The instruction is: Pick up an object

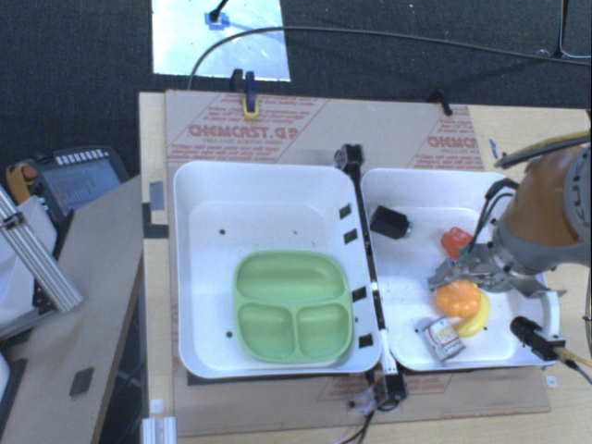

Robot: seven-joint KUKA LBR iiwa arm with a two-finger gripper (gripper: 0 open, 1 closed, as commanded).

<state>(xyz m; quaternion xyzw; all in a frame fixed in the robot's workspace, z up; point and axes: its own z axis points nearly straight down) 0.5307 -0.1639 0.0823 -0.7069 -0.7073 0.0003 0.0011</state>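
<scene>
Claw (460,276): low in the right bin (416,345) — whether it stands open or closed cannot be told.
Orange ball (458,298): just below the claw, touching a yellow piece (477,319).
Red object (454,240): just above.
Green tray (292,305): well left — left bin (199,276).
</scene>
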